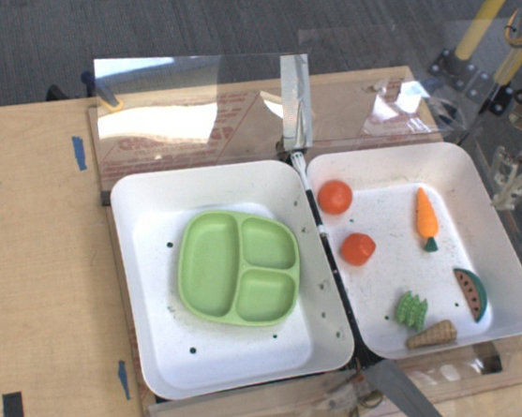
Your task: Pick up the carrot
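the gripper (514, 176) sits at the far right of the view, just outside the right rim of the right bin (491, 222), a pale metal tangle against the dark floor. it is too small and cluttered there to tell whether it is spread or pressed together, and nothing can be seen in its grasp. above it the arm (467, 74) runs up toward the top right corner, grey at the joint with a yellow-orange length beyond.

nearest to the gripper, inside the right bin, lies the carrot (425, 216). it rests on the bin floor in the upper right part, lengthwise up and down the view, with its orange tip pointing to the far side and its small green stub toward the near side. it is apart from the gripper and touches no other item.

below it, near the right wall, lies a watermelon slice (471, 292). at the near edge rests a tan cone (431, 334), with a green leafy toy (410, 310) just above it. toward the bin's left side are two red tomatoes, one far (334, 197) and one nearer the middle (358, 248).

the left bin (136, 265) holds a light green divided plate (238, 268) with three compartments.
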